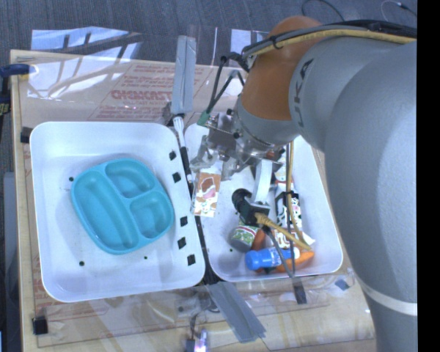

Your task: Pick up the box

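The box [207,194] is a small white and orange carton. It hangs upright over the rim between the two bins, at the left edge of the right bin [319,196]. My gripper [209,169] is directly above it, and the carton's top end sits between the fingers, which are shut on it. The grey arm with its orange band [279,86] reaches in from the right and covers the back of the right bin.
A blue divided plate [123,204] lies in the left bin [51,160]. The right bin's front holds a clutter: a black piece [242,199], a green can [243,235], a blue item [262,259], an orange item [297,255] and a white tube [262,182].
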